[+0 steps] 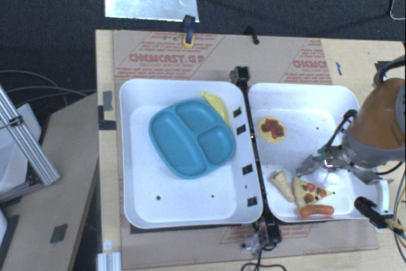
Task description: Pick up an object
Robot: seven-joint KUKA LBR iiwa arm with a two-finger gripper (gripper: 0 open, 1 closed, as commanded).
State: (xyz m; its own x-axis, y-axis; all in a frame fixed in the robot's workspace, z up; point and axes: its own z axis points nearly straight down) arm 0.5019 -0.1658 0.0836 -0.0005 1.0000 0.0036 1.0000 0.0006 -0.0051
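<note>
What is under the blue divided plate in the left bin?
A yellow object pokes out from under the blue plate's far edge; the plate covers the rest, so its full shape stays hidden.

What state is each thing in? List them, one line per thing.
blue divided plate: right way up in the left bin, tilted askew
yellow item: half hidden under the plate's far edge
round mini pizza: flat in the right bin, apart from the rest
pizza slice: flat near the front wall
sausage: lying beside the slice
cone-shaped piece: on its side
gripper: low over the right bin
</note>
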